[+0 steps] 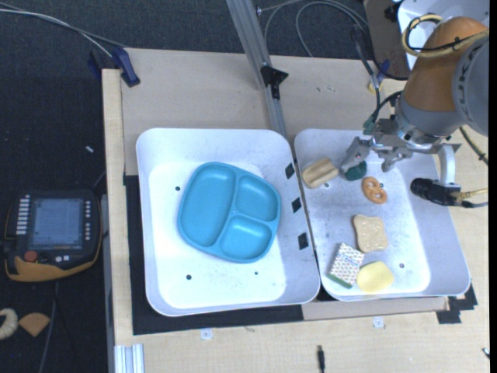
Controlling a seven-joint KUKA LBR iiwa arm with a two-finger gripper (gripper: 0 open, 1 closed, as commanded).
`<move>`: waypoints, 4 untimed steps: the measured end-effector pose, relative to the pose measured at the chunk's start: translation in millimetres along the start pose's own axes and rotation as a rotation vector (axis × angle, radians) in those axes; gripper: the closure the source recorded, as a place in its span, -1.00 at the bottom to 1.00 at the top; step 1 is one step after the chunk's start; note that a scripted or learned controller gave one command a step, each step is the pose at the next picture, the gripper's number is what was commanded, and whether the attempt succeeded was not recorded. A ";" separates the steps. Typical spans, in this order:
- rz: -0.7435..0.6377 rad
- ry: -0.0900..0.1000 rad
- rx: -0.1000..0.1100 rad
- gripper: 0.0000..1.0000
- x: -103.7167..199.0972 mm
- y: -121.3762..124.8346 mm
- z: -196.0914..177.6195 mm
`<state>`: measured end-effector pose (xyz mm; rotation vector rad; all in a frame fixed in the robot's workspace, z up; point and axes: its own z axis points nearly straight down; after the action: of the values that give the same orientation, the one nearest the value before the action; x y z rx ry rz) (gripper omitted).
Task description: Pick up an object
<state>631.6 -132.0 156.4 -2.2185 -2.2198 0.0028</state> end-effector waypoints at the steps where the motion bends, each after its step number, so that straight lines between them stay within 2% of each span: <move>1: 0.000 0.001 0.003 -1.00 2.6 -6.8 44.6; 2: 0.000 0.000 -0.004 1.00 2.6 -4.9 30.3; 4: -0.001 -0.002 -0.009 1.00 5.1 -0.5 -67.2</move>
<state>631.4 -127.0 223.6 -2.2231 -2.2261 -0.0051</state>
